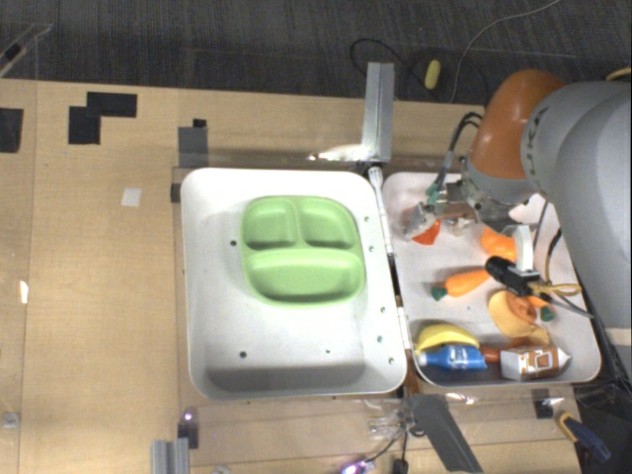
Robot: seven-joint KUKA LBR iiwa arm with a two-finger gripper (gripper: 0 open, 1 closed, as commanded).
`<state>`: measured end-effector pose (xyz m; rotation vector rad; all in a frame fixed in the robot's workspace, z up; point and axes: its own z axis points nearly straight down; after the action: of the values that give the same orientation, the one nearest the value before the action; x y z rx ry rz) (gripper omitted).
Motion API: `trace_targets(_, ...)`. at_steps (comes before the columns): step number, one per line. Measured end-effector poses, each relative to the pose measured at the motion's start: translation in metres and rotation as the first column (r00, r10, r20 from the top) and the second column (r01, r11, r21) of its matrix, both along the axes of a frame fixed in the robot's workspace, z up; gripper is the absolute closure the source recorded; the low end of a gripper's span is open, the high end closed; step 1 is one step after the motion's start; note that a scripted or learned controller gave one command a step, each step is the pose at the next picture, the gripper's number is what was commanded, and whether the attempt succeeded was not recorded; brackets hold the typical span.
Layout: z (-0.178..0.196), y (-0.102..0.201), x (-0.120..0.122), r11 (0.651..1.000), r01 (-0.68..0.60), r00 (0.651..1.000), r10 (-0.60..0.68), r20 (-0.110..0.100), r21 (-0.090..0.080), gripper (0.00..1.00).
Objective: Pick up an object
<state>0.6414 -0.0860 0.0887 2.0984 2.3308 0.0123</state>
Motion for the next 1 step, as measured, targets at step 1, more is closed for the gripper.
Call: trace_targets(1, 0.0984, 0.0495, -0.0029, 0.952, 0.305, 0.952, -0.305, -0.005, 0.001, 0.00)
